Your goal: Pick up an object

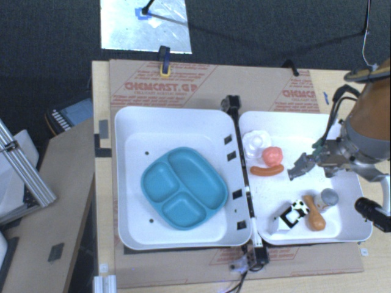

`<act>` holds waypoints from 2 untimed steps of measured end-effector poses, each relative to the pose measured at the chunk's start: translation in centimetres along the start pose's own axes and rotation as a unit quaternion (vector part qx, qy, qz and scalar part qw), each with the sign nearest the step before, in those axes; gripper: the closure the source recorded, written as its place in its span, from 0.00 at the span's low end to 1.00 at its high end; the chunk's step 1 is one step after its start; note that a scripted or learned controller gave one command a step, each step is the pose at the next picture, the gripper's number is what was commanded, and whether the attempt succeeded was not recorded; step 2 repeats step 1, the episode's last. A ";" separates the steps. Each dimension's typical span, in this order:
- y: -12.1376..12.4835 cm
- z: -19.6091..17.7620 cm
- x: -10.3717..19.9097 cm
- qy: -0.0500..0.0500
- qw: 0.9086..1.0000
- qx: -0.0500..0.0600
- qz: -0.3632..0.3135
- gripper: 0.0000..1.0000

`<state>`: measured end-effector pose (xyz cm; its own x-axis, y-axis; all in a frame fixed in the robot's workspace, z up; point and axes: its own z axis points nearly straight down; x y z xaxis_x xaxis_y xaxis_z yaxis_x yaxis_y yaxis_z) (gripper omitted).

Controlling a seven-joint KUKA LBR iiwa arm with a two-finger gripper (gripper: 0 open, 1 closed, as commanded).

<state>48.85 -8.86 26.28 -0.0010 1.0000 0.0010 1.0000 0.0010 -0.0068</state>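
the bench (201,78), covered in printed brown board, is carrying two shallow white bins side by side. the left bin (131,127) is holding a teal divided plate (184,187) with three compartments, lying flat near the bin's middle. the right bin (342,224) is holding the small objects. the grey arm (372,127) with its orange band is reaching in from the right and hanging over the right bin's right half.

the gripper (300,166) is pointing left over the bin's middle, and its dark fingers are blurring together so that i cannot tell whether they are spread or pressed together; nothing is showing between them.

an orange sausage-shaped object (266,170) is lying just left of the gripper, nearly level. a pink-red ball (273,155) is sitting just above it, touching or nearly touching a white crumpled object (255,143) at the bin's upper left. lower down, a tan peg-shaped object (314,213) is lying at a tilt, with a small grey round object (329,196) just beside its upper end. a black-and-white checked block (296,213) is resting just left of the tan object, near the bin's front wall.
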 end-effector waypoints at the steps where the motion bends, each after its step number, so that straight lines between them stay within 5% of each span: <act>1: 0.2 -0.4 0.0 -0.001 1.000 -0.004 -0.001 0.00; 2: 0.2 -0.4 0.0 -0.001 1.000 -0.004 -0.001 0.00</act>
